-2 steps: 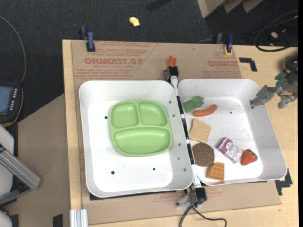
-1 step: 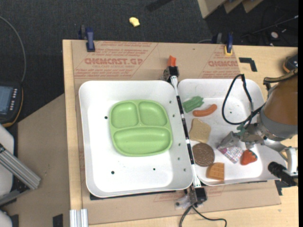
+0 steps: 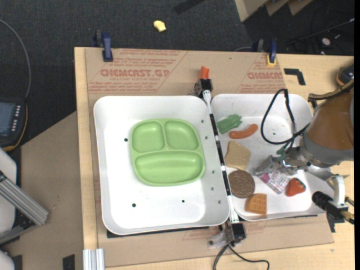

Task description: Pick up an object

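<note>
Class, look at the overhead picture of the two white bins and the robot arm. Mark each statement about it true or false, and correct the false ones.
1. The green divided plate lies in the left bin. True.
2. The sausage lies on the green plate. False: it lies in the right bin, beside the green leafy piece.
3. The gripper is over the right bin. True.
4. The round brown patty lies in the left bin. False: it is in the right bin, below the slice of bread.
5. The waffle piece lies near the right bin's front edge. True.
</note>
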`<state>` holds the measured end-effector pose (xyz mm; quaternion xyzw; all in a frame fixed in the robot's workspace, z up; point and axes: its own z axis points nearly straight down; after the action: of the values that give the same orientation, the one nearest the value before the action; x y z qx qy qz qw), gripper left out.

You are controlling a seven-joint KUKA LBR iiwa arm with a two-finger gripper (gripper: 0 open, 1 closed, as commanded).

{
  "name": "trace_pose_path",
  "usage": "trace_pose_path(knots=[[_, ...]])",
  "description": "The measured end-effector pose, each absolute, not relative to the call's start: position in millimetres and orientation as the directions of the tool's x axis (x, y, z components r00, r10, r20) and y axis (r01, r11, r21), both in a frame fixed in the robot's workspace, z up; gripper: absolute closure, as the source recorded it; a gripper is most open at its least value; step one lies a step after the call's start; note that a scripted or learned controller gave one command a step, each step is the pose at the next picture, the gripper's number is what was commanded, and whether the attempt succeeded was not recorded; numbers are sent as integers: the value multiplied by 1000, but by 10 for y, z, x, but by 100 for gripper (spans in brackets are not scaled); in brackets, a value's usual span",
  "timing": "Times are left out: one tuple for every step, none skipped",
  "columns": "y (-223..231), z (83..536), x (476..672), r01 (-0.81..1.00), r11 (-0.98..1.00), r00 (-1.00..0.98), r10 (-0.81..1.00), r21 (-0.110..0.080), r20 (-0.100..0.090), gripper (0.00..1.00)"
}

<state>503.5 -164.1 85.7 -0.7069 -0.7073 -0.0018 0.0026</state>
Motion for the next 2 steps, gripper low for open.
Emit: trace_pose_path(knots=[[-1670, 1001, 5066, 1000, -1, 1, 1000, 15, -5, 100], [-522, 1894, 4807, 1000, 12, -12, 1000, 8, 4, 100]])
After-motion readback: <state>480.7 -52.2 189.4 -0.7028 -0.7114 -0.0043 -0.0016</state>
